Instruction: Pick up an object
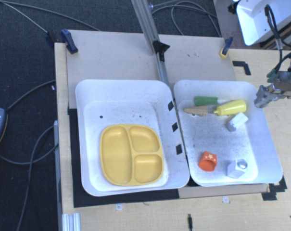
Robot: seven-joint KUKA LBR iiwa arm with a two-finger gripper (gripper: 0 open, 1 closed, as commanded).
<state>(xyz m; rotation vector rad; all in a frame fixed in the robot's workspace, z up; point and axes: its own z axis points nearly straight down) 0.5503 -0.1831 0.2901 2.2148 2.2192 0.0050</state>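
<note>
Objects lie in the right bin point(260, 129): a green cylinder point(206, 100) near the far wall, a tan stick point(196, 111) just below it, and a yellow piece point(230, 107) touching the stick's right end. A small white-grey block point(236, 121) sits just beside the yellow piece, toward the near side. Nearer the front wall are an orange cup point(208, 161) with a yellow mark on it and a grey block point(237, 168) with a round hole, close together but apart.

Gripper point(261, 97) hangs at the right bin's far right rim, outside the group of objects, touching none of them. Whether its jaws stand wide or narrow cannot be told; nothing shows between them.

Left bin point(87, 100) holds a yellow tray point(131, 154) with three compartments, lying flat toward the front. Both bins rest on a wooden bench point(111, 57), with a metal pole point(145, 18) rising from between them at the back.
</note>
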